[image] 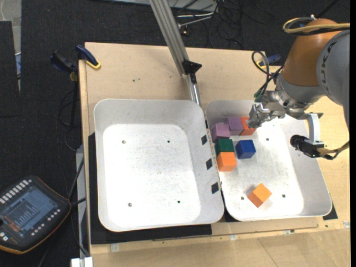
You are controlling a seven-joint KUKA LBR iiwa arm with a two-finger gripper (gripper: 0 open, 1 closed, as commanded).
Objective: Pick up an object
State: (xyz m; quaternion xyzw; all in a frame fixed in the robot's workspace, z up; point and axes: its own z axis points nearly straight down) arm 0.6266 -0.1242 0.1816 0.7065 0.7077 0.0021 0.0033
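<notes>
The claw hangs low over the back of the right bin, right at the cluster of blocks against the bin's left wall; whether it is released or clenched cannot be told from this angle. Just under and beside it lie 2 purple blocks with a red-orange block partly hidden by the claw. In front of them sit a green block, an orange block touching it, and a blue block just beside. A second orange block lies well apart near the front. The left bin sits alongside on the desk. The main risk, as I judge it, is the crowding: blocks packed this tight may leave no gap, so the claw could land on top, shove neighbours aside, or pinch 2 at once and drop both.
</notes>
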